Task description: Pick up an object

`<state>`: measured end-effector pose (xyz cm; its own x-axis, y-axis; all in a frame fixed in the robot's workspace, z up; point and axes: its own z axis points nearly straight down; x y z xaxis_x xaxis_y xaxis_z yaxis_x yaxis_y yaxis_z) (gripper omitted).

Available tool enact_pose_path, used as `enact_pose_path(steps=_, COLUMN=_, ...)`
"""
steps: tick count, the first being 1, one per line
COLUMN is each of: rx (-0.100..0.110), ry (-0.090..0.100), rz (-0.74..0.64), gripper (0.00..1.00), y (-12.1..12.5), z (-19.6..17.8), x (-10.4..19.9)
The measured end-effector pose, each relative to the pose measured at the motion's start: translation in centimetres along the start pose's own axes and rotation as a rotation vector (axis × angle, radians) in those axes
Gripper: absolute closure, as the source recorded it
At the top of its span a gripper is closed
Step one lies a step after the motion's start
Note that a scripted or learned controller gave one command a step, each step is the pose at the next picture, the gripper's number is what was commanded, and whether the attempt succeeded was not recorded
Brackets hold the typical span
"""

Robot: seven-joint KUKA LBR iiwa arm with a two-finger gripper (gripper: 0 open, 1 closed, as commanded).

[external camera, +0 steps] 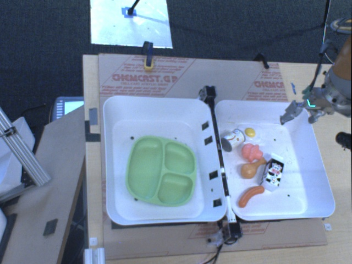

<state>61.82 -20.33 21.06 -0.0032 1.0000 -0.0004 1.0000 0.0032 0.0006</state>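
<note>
Nearest to us, along the front of the right bin (pixel 316 169), we saw an orange sausage-shaped toy (pixel 251 196) lying at a slant on the white floor. Just behind it and to its right stood a small black-and-white carton (pixel 273 174), tilted, and touching that carton's left side was a tan, pear-like toy (pixel 250 169). A pink ridged toy (pixel 253 152) lay just behind the tan one, the two touching. Further back we found a small yellow piece (pixel 250 132) and, to its left, a white and grey object (pixel 233 138) near the divider between the bins; we could not tell what that object was.

In the left bin (pixel 118 114) a pale green divided plate (pixel 161 170) lay flat, with three compartments, none holding anything.

Beyond the toys, at the far right corner of the right bin, the gripper (pixel 300 111) hung above the rim, well apart from every toy. We could make out dark fingers (pixel 290 113) pointing toward the left with a small green light beside them, and nothing was between them, but we could not tell whether they were spread or closed.

Behind the bins lay brown board printed with red lettering (pixel 144 77), a yellow clamp (pixel 148 64) at its far edge, and a pale square sheet (pixel 131 14) on the dark floor.
</note>
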Motion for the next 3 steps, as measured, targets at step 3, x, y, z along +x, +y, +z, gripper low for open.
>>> enact_pose_path(steps=3, rx=0.002, ry=0.001, rz=-0.002, gripper=0.00, y=0.4, z=10.2, x=0.2)
